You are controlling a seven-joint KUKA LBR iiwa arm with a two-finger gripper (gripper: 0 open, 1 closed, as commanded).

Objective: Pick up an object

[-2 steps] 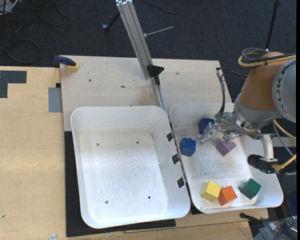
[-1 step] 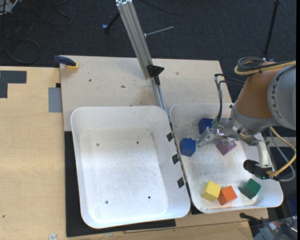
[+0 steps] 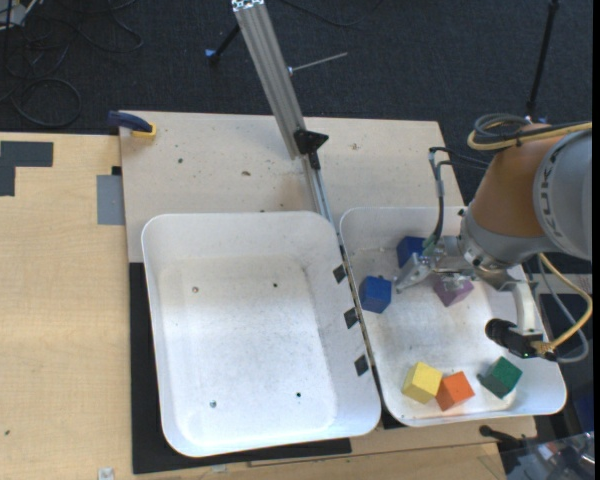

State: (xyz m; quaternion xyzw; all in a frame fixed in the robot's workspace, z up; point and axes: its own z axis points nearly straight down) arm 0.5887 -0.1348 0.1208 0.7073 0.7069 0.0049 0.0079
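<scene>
Where cubes crowd the gripper, recommend centring on one and descending straight. Noted in the right bin point(image 3: 410, 333), left to right: blue cube point(image 3: 376, 294), small and square-edged, apart by the left wall, judged easiest target. Gripper point(image 3: 427, 268) low between second blue cube point(image 3: 411, 250) and purple cube point(image 3: 452, 289); cannot tell its opening.

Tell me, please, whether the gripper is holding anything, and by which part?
It cannot be told: the gripper sits low among the blocks beside the purple block.

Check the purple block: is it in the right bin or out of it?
In. The purple block lies on the right bin's floor, beside the gripper.
</scene>
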